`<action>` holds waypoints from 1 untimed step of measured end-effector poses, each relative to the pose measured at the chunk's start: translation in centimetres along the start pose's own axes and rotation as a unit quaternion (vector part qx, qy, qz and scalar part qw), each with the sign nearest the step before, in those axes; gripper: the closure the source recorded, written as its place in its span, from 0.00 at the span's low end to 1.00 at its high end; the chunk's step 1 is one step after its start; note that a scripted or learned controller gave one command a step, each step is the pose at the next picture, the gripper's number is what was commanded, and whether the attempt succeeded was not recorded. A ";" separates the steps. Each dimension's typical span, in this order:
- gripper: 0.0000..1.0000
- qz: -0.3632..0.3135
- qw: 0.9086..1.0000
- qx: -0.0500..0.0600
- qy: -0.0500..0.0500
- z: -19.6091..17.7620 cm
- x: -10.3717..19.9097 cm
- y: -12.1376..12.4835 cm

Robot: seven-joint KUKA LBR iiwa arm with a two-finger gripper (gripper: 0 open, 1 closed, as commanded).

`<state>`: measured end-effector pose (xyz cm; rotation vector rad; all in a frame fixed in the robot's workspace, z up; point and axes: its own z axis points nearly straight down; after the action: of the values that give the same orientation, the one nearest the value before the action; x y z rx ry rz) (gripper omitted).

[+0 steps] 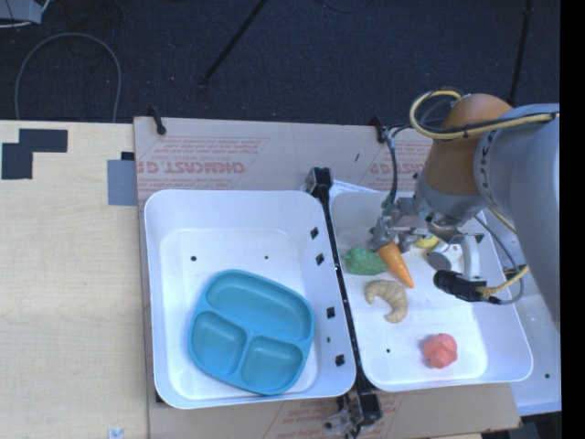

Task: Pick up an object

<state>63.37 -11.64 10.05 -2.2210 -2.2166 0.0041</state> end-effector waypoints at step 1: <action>1.00 0.002 1.000 -0.002 0.000 -4.2 -0.3 0.0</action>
<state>63.34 -11.98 14.22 -2.2272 -2.2147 0.0003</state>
